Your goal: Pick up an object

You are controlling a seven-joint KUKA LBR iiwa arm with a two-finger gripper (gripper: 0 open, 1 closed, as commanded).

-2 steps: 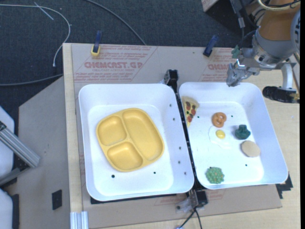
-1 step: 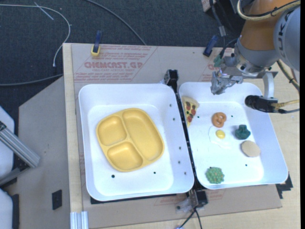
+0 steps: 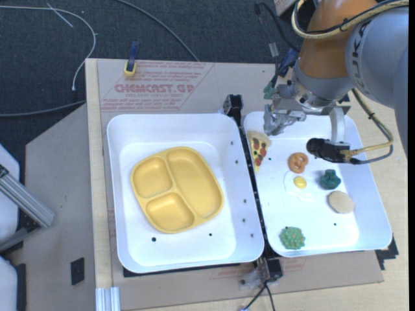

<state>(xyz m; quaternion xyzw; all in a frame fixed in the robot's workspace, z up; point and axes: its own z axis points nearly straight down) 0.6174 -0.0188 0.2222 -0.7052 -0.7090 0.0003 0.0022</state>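
My gripper (image 3: pixel 275 126) hangs over the far left corner of the right bin (image 3: pixel 369 235), open with nothing between its fingers. Just below and left of it a pizza slice (image 3: pixel 259 149) lies against the bin's left wall. Further right lie an orange ring-shaped pastry (image 3: pixel 298 162), a fried egg (image 3: pixel 299 183), a teal piece (image 3: pixel 330 179) and a beige rounded piece (image 3: pixel 340 202). A green broccoli-like piece (image 3: pixel 293 238) sits near the front edge.
The left bin (image 3: pixel 123 135) holds a yellow divided plate (image 3: pixel 176 188). A black clamp (image 3: pixel 233 103) sits at the far end of the wall between the bins. Cardboard (image 3: pixel 162 86) lies under both bins.
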